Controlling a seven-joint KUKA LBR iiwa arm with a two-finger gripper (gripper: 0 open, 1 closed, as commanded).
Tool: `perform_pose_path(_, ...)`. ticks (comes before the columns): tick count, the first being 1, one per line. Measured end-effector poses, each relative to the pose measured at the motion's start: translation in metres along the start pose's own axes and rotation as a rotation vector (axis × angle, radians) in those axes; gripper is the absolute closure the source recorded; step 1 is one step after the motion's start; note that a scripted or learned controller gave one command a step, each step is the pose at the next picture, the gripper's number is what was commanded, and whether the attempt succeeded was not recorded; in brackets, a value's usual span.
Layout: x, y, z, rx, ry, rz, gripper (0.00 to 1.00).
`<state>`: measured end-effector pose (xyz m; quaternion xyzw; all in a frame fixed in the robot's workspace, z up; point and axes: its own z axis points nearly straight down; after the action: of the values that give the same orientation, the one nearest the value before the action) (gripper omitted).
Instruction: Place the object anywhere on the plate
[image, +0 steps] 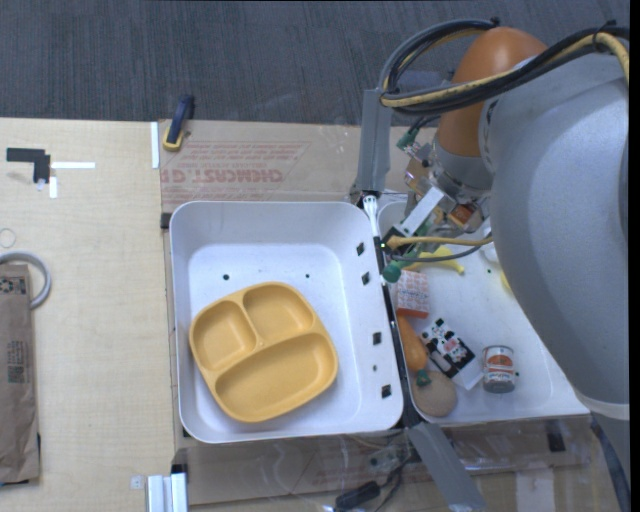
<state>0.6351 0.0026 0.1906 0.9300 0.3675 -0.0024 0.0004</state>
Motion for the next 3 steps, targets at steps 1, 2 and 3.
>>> perform_pose_path(1, 0.0, 0.0, -0.008, 0.001, -0.005, -0.004, 1.0)
perform_pose_path(2, -0.048, -0.03, -0.017, 0.001, 0.001, -0.342, 1.0)
perform_pose_path(3, -0.021, -0.085, 0.001, 0.002, -0.001, -0.282, 1.0)
